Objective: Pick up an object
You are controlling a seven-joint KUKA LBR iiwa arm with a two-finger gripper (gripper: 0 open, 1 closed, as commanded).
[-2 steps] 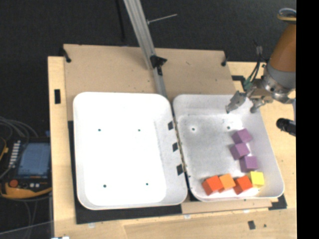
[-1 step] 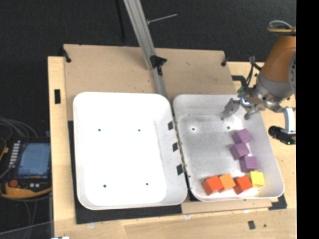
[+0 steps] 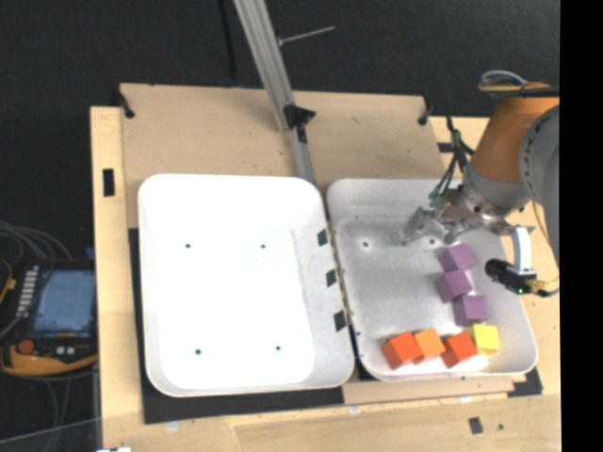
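Note:
My gripper (image 3: 426, 231) hangs over the upper part of the right bin (image 3: 377, 281), open, with nothing between its fingers. Just below and to its right lie three purple blocks in a loose column: one (image 3: 460, 257) close to the gripper, a second (image 3: 452, 283) under it and a third (image 3: 471, 307) lower still. Along the bin's front edge sit a yellow block (image 3: 486, 336), a red-orange block (image 3: 461, 348), an orange block (image 3: 430, 343) and another red-orange block (image 3: 403, 349).
The left bin (image 3: 236, 281) stands beside the right one, with small black clips along the shared edge. A slanted metal pole (image 3: 273, 73) rises behind the bins. A teach pendant (image 3: 57, 309) lies off the bench at left.

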